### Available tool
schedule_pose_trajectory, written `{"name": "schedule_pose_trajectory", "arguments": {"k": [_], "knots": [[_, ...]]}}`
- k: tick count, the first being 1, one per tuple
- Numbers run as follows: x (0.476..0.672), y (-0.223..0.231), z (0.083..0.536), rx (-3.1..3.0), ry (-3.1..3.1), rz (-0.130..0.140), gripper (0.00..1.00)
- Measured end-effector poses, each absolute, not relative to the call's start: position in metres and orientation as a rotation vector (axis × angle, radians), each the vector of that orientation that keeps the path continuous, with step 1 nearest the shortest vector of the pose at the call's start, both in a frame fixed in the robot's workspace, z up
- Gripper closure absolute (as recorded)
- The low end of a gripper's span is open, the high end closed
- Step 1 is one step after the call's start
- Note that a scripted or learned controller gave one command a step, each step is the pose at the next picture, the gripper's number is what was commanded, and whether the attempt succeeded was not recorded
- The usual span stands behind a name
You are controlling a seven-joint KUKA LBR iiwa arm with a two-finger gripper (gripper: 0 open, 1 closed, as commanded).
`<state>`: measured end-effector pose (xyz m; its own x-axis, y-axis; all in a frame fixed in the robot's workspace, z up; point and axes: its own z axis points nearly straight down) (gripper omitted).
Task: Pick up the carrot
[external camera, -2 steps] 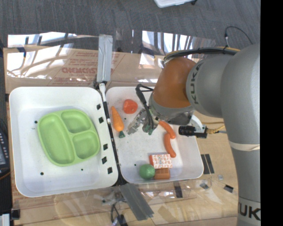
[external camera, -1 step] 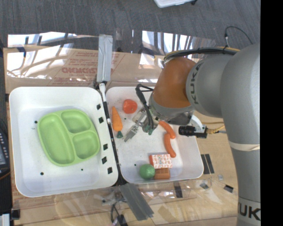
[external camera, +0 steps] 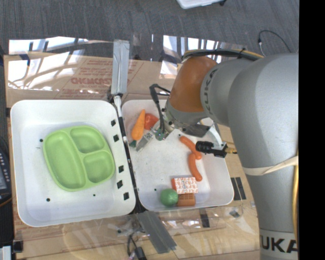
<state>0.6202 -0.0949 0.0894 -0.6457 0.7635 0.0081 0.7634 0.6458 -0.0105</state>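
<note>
Behind the arm, at the top of the view, lies a dark grey carpet floor (external camera: pixel 76 18) with a white object (external camera: pixel 200 3) at its edge. The bench top is brown cardboard (external camera: pixel 66 76) under shiny clear film with bright reflections, and grey tape (external camera: pixel 120 66) runs along it to the tool's left.

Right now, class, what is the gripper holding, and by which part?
Nothing. The gripper sits open beside the carrot, with nothing between its fingers.
</note>
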Motion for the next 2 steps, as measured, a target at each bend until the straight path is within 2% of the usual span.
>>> {"name": "schedule_pose_trajectory", "arguments": {"k": [1,2], "knots": [[0.6223,-0.0942,0.0987,-1.311,-2.846,0.007,1.0],[0.6237,-0.1035,0.103,-1.328,-2.853,0.02,0.0]]}}
